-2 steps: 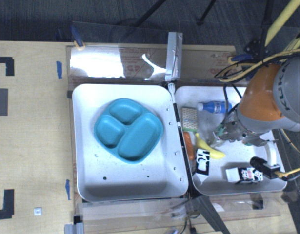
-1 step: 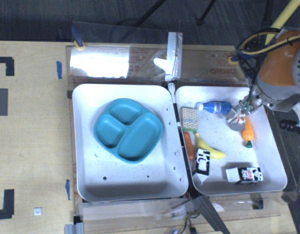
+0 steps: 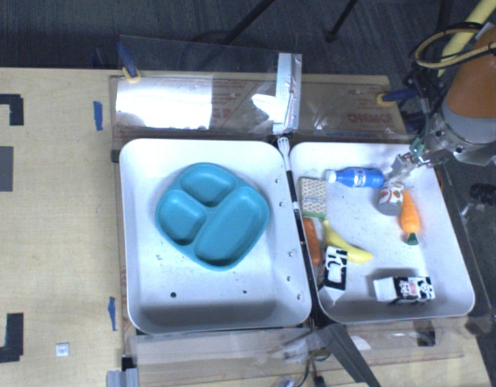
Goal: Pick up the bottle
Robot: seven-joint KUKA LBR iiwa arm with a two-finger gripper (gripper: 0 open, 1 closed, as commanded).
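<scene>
Your two-finger gripper (image 3: pixel 405 163) sits at the upper right of the right white bin (image 3: pixel 453 240), just beside the blue end of the bottle; it is small and blurred, so you cannot tell how it is set or whether it touches anything. Much of the grey arm with its orange band (image 3: pixel 473 95) is cut off by the frame's right edge, reaching down and leftward into the bin. You find the clear plastic bottle with blue label (image 3: pixel 356 177) lying on its side near the bin's far wall, long axis roughly left to right, white cap pointing left. An orange carrot-shaped toy (image 3: pixel 409 214) lies near it. The left white bin (image 3: pixel 139 176) holds a blue divided plate (image 3: pixel 211 214).
</scene>
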